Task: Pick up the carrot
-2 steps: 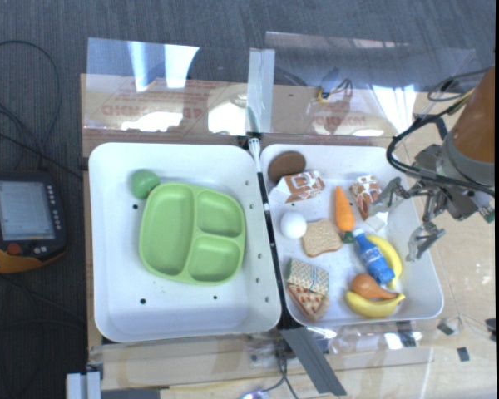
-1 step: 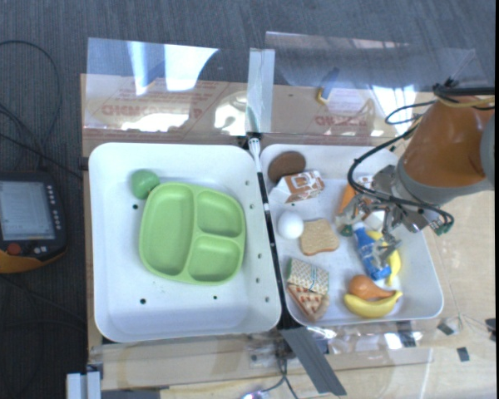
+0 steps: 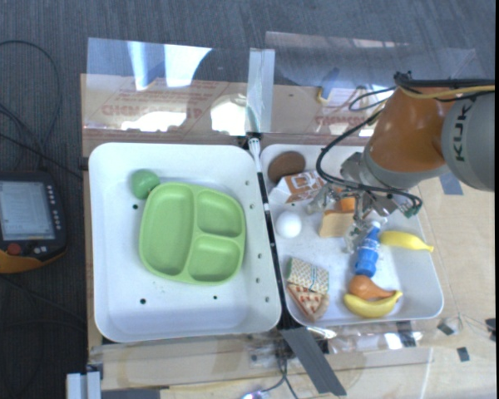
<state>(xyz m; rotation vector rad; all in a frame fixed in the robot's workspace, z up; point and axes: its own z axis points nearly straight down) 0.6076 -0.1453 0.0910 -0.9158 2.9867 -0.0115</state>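
Setting: KUKA arm (image 3: pixel 416 131) reaching in from the right over the right bin (image 3: pixel 428 306) of two on the tabletop (image 3: pixel 474 223).
Gripper: gripper (image 3: pixel 364 221) low over the middle of the right bin, toward its far edge, amid cables and metal parts.
Grip state: impossible to tell, with the wrist and orange band covering most of the tool.
Carrot: carrot (image 3: pixel 345 203), taken to be the small orange piece just beside the gripper on its left, touching or nearly touching the cheese wedge (image 3: pixel 336 224); lying in the bin, not lifted.
Possible rival: orange tapered piece (image 3: pixel 366 287) at the bin's near edge, resting against a banana (image 3: pixel 374 305); hard to rule out as the real target.
Neighbours: blue bottle (image 3: pixel 367 256) just nearer than the gripper, second banana (image 3: pixel 407 241) toward the right edge, white egg (image 3: pixel 289 224) near the left wall.
Left bin: green divided plate (image 3: pixel 193 233) and green ball (image 3: pixel 145 182), well apart from the action.
Progress: approach apparently made, no grasp on show, nothing seen raised; closing and lifting judged to be left.
Hidden: much of the carrot under the tool, so length and lie unclear; contact between tool and carrot unreadable.
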